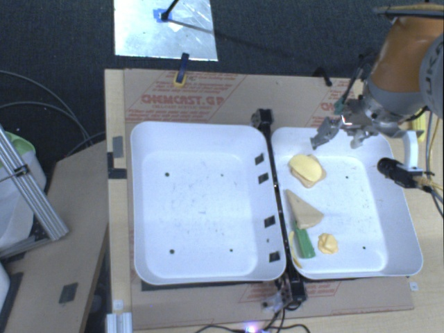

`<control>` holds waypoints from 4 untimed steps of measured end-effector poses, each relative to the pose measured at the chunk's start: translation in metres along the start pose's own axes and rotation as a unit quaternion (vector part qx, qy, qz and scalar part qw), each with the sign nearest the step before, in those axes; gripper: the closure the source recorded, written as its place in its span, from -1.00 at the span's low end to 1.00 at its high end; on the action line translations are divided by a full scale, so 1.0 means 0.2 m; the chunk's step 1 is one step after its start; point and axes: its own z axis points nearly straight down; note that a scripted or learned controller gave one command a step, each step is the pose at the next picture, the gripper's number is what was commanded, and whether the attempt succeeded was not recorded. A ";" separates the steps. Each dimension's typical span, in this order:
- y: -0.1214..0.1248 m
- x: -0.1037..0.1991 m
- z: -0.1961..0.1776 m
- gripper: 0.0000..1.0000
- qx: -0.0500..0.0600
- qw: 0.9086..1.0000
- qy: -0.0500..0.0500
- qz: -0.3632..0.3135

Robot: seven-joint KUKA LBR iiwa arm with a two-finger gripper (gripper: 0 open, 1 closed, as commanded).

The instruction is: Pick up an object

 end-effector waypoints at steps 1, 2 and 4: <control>-0.03 -0.11 0.40 -1.00 0.004 1.000 0.000 0.002; -0.47 0.21 0.25 -1.00 0.002 1.000 0.002 -0.002; -0.62 0.37 0.23 -1.00 0.001 1.000 0.002 -0.003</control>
